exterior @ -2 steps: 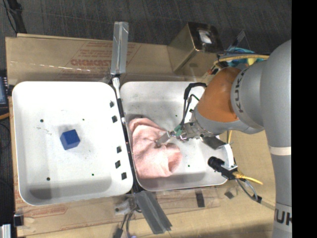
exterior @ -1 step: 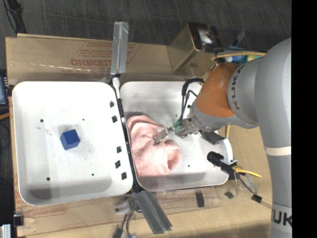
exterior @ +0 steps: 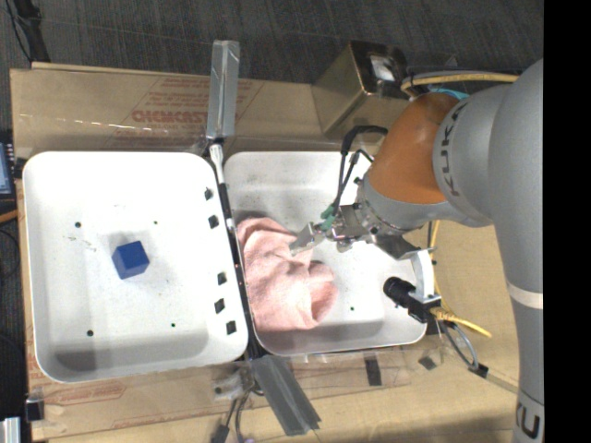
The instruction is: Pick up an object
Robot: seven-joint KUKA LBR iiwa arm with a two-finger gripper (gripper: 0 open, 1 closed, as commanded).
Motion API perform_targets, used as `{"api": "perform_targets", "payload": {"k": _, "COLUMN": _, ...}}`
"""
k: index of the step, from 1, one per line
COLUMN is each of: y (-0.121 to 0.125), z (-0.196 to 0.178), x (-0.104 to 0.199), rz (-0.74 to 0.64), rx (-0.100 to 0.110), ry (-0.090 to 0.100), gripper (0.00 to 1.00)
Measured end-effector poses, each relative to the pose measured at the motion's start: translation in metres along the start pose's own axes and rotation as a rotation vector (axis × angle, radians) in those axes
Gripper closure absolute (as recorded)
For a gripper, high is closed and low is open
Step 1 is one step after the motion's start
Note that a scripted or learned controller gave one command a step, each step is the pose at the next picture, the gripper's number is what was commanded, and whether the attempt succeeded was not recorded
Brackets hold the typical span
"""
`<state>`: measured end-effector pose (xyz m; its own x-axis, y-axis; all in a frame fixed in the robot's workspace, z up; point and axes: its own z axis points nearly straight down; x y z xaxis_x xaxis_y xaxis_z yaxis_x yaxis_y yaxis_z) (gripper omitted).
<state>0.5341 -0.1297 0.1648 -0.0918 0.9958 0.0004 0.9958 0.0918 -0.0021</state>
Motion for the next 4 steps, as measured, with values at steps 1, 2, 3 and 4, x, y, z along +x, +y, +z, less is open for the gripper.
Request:
{"api": "perform_targets", "payload": {"k": 1, "y": -0.031, "z": 0.071, "x": -0.043, "rz": 0.024, "rx": -0.004, "ry": 0.0, "gripper": 0.0}}
{"api": "perform_targets", "payload": {"k": 2, "y": 0.013, "z": 0.071, "x": -0.017, "rz": 0.077, "rx": -0.004, "ry": 0.0, "gripper": 0.0}}
{"api": "perform_targets", "payload": {"k": 3, "y": 0.054, "z": 0.071, "x": -0.029, "rz": 0.019, "rx": -0.004, "ry": 0.0, "gripper": 0.0}}
{"api": "perform_targets", "payload": {"k": 4, "y": 0.075, "z": 0.07, "x": -0.016, "rz": -0.103, "rx": -0.005, "ry": -0.003, "gripper": 0.0}}
